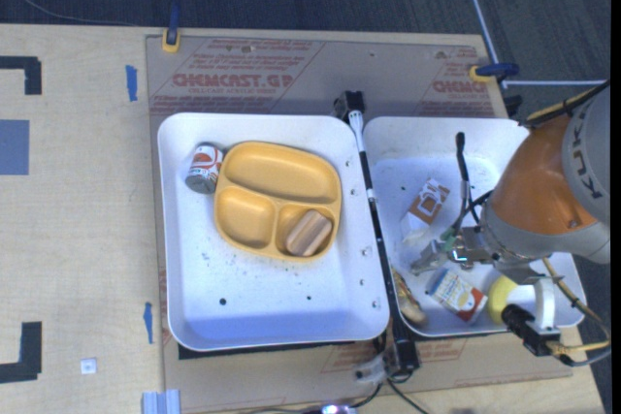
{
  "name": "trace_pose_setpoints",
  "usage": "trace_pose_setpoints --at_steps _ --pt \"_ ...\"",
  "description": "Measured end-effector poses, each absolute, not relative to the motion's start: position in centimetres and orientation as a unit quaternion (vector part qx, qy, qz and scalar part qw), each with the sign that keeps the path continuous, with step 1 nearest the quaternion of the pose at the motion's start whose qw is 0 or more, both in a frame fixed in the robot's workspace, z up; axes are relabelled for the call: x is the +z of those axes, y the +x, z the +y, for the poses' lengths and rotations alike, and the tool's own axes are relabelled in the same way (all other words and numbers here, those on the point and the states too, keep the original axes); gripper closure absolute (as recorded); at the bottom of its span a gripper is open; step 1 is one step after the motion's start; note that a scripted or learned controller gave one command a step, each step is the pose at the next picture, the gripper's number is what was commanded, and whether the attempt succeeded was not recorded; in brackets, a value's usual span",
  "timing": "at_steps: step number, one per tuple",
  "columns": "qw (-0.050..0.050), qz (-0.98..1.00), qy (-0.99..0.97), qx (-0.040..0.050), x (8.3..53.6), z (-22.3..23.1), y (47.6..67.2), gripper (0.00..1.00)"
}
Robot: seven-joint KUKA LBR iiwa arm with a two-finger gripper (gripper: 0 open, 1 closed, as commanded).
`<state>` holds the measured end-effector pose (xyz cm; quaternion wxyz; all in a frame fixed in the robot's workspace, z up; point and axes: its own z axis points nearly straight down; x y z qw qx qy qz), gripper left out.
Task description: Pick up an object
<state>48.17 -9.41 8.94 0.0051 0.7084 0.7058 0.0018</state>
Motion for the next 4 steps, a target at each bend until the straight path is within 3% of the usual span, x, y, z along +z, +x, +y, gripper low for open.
trace_pose_setpoints --at_steps 1,2,3,4 --pt "0.005 0.706 0.708 0.0022 8.9 -9.5 48.2 0.0" --pt "0.014 0.705 0.709 0.0019 10.1 -10.0 48.4 1.0" --pt "0.014 0.705 0.71 0.0019 10.0 -9.9 48.4 0.0" --pt "0.005 0.706 0.708 0.0017 8.9 -9.4 48.2 0.0"
